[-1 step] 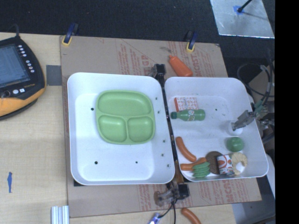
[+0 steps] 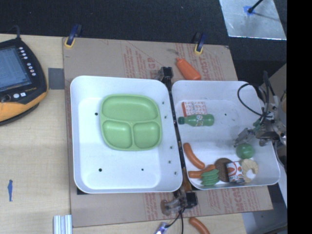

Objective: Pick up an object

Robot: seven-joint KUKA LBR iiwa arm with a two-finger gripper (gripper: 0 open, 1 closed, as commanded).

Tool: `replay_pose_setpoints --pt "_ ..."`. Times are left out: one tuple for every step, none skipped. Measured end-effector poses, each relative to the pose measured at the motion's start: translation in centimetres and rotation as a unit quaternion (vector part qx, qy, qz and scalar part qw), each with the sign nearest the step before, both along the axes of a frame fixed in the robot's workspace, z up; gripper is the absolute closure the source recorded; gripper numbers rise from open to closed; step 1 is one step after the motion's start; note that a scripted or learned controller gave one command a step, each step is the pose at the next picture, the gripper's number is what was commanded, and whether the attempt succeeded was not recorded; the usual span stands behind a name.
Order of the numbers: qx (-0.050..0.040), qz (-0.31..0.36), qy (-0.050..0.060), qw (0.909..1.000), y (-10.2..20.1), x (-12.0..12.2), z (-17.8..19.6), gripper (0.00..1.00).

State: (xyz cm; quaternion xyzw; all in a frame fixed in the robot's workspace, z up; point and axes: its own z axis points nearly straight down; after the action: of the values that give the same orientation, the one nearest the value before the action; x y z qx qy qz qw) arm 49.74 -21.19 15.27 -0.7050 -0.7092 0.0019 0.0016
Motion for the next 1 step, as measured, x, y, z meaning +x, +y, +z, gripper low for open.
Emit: replay_pose_setpoints --pt "0.0001 0.0 0.0 1.0 0.02 -1.29 -6.16 0.0"
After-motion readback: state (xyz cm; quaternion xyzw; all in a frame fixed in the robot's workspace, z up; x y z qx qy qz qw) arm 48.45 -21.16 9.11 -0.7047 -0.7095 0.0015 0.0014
